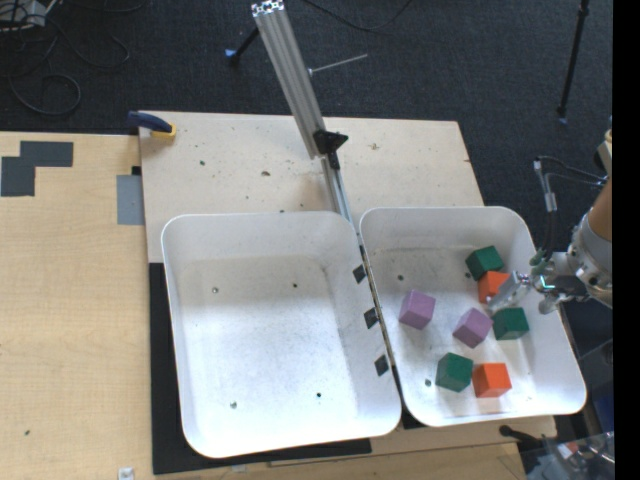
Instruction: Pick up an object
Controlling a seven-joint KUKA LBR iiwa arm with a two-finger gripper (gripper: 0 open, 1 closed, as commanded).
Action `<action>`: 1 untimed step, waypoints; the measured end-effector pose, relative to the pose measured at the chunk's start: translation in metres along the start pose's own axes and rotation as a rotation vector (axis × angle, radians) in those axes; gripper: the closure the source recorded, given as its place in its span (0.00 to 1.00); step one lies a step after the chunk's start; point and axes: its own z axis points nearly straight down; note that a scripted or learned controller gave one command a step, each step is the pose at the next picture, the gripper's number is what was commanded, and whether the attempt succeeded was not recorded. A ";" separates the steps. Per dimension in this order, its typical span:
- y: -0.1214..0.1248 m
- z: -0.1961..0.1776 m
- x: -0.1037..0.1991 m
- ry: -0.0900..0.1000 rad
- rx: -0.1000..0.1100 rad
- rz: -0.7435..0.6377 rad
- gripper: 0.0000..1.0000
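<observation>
Two shallow white bins sit side by side on the worktop. The left bin has only dark specks on its floor. The right bin holds seven blocks, all in its right half.

Blocks, top to bottom: a green one near the upper right; an orange one just below it, touching or nearly so; a purple one toward the bin's centre; a second purple just right of and below that; a green one beside the second purple, close to the right wall; a green one lower down; an orange one just beside it, near the bottom rim.

The arm comes in from the right edge, over the right bin's wall. The jaws sit low w/ the tip right next to the upper orange block, betw. the two green ones. Nothing is seen clamped betw. them; whether they're wide or narrow can't be told, too small and blurred.

A slanted metal bar runs from the top centre down to the seam betw. the bins.
</observation>
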 end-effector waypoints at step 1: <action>0.001 -0.002 0.000 -0.001 -0.004 0.002 0.00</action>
